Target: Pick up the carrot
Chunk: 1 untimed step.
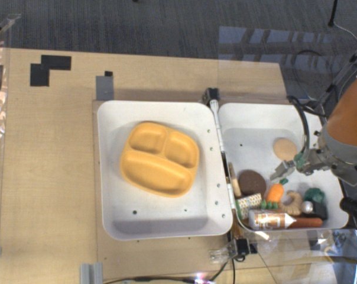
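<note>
With the gripper (pixel 289 168) seemingly spread and unladen just above the carrot (pixel 275 193), the adjacent chocolate cookie (pixel 252 182) could be pinched instead.

No legible text anywhere. The bottle (pixel 272 220) in the right bin (pixel 255 129) has a label, print too small to read.

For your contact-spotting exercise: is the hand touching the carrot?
Apart. In the camera view, white bin floor shows between the hand and the carrot below it.
</note>
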{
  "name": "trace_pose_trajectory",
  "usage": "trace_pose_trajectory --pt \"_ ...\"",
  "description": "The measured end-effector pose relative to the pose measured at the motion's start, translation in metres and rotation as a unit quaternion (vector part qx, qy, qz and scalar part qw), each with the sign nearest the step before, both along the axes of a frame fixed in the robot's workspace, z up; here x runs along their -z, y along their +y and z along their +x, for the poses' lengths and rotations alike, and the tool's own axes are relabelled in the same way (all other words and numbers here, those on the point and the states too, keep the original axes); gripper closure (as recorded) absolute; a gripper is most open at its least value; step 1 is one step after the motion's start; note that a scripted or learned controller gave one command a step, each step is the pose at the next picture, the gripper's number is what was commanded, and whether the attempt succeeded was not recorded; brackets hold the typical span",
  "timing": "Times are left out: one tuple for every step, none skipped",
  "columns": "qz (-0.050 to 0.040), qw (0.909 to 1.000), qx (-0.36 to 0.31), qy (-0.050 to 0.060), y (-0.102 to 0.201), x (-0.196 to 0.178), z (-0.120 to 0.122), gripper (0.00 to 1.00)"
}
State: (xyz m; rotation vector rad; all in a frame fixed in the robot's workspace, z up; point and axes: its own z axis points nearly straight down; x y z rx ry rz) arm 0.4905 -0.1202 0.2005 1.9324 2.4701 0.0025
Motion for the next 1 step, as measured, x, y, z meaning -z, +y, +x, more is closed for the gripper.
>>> trace_pose_trajectory --pt "0.0005 0.9995 0.033 -0.002 0.0017 0.1032 0.0055 0.00"
